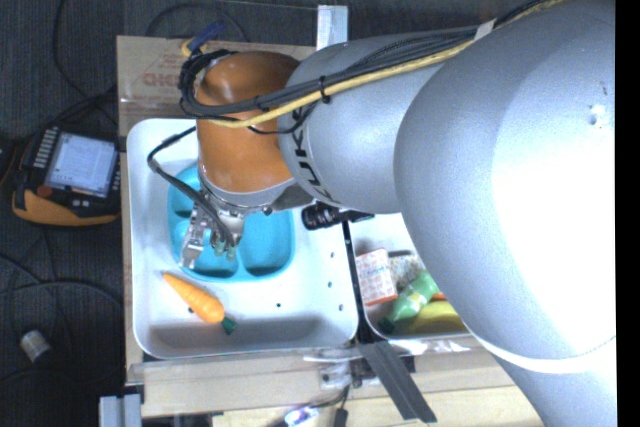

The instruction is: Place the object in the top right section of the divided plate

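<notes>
Because the single camera looks down from above at a slant, my own grey arm (450, 165) with its orange band (240, 130) covers much of the scene, reaching in from the right. My silver two-finger claw (205, 250) hangs over the bright blue divided plastic plate (265, 250), which lies in the left shallow white bin (150, 315). My fingers point down into one of the plate's compartments; whether they are parted or closed, I cannot tell, and I see nothing gripped between them. The small orange toy carrot with a green tip (196, 299), which I judge to be the object to place, lies on the bin floor just beside the plate's near edge, close to my claw but apart from it. In the right bin (362, 310), partly under my arm, sit a red and white packet (374, 277) and green and yellow toy foods (420, 303), likely spare items awaiting other tries.
</notes>
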### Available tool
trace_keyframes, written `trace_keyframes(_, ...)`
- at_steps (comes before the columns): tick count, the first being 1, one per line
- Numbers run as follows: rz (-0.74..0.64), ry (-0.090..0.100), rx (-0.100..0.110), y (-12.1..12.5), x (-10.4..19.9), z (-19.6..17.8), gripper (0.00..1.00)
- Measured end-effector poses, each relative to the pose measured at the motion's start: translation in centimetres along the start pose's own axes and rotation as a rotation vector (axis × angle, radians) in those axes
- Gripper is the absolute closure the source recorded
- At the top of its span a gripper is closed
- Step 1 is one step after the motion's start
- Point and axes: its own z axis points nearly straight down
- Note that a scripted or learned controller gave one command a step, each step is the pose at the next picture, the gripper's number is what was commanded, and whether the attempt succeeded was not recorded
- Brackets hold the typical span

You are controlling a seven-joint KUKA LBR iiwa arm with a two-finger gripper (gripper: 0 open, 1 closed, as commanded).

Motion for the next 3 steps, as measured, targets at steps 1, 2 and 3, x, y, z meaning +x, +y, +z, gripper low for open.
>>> trace_keyframes(1, -0.304, -0.02, -0.003, -0.5, 0.4, 5.8, 1.0)
trace_keyframes(2, -0.6, -0.002, 0.001, -1.3, 4.7, 0.2, 1.0)
trace_keyframes(3, -1.023, -0.012, -0.007, -0.6, 3.7, 4.9, 1.0)
